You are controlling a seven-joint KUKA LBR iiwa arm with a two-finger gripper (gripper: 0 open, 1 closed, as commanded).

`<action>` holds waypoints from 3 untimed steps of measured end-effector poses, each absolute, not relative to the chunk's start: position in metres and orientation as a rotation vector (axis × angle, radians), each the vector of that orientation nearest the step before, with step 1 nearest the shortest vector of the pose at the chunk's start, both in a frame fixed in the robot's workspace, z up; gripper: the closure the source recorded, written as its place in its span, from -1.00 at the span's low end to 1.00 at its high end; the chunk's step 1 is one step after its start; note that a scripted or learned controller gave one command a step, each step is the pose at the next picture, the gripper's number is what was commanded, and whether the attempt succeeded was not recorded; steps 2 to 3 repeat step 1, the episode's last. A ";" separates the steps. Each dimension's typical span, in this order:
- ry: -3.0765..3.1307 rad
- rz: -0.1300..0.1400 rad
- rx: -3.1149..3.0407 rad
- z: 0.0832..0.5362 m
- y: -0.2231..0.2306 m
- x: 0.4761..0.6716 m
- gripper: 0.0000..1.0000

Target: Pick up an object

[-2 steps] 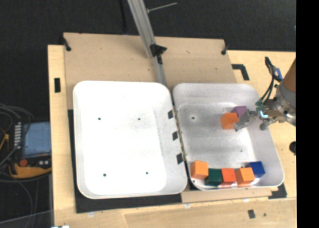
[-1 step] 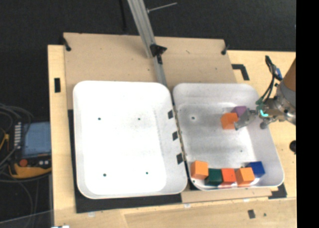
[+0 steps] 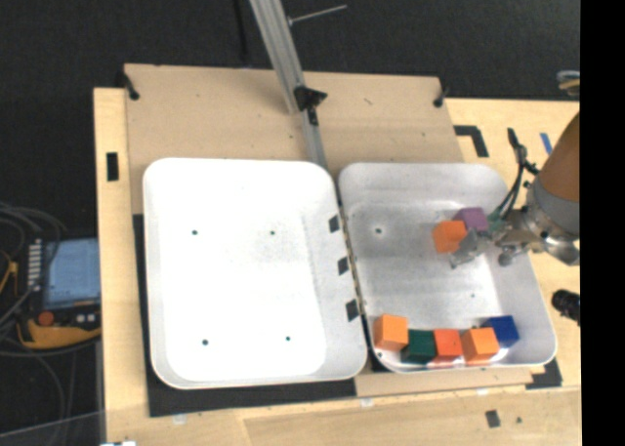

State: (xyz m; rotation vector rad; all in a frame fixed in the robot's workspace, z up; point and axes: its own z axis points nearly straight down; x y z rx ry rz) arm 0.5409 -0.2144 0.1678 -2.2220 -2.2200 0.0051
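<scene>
The right bin holds several small blocks. An orange block and a purple block lie together in its right half. My gripper reaches in from the right and sits low over the bin, right beside these two blocks, on their right. Whether it touches either block is not clear. Along the bin's front wall sit an orange block, a green block, two more orange blocks and a blue block.
The left bin stands next to the right one, the two sharing a middle edge. A slanted metal rail runs from the back down to the bins' junction. A blue device and cables lie off the bench at left.
</scene>
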 end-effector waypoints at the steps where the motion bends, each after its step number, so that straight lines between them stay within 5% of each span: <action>1: -2.218 0.006 -2.222 0.117 -0.214 0.530 -1.00; 3: -2.218 0.006 -2.222 0.117 -0.214 0.530 -1.00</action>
